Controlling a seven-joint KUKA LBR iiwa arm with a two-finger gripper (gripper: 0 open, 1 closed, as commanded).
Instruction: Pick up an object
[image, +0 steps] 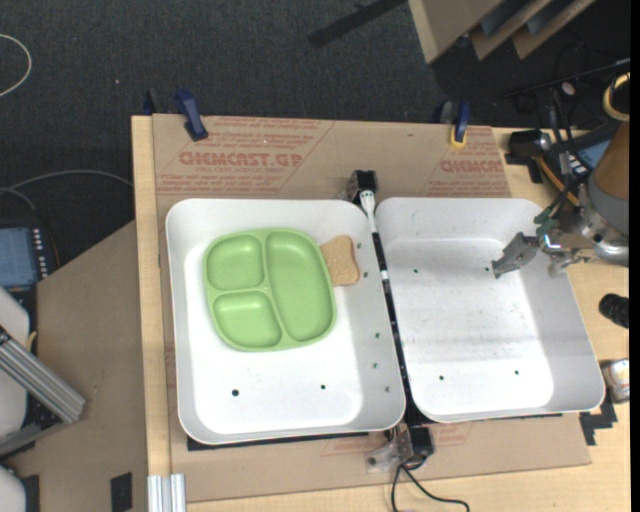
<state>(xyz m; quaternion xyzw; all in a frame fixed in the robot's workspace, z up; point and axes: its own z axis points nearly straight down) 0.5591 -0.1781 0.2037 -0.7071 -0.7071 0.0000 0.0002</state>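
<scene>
A green divided plate (268, 290) lies in the left bin (290, 400), towards its back. A small tan piece, like a slice of toast (341, 260), rests against the plate's right rim near the wall between the bins. My gripper (510, 255) reaches in from the right and hangs over the back right part of the right bin (480, 405), tilted down to the left. It is well away from the plate and the tan piece, and nothing is visible in it.
Both bins sit on a brown board (250, 150) held by blue clamps (190, 115) at the back. A black bracket (364, 185) stands between the bins at the back. Cables (425, 485) trail at the front.
</scene>
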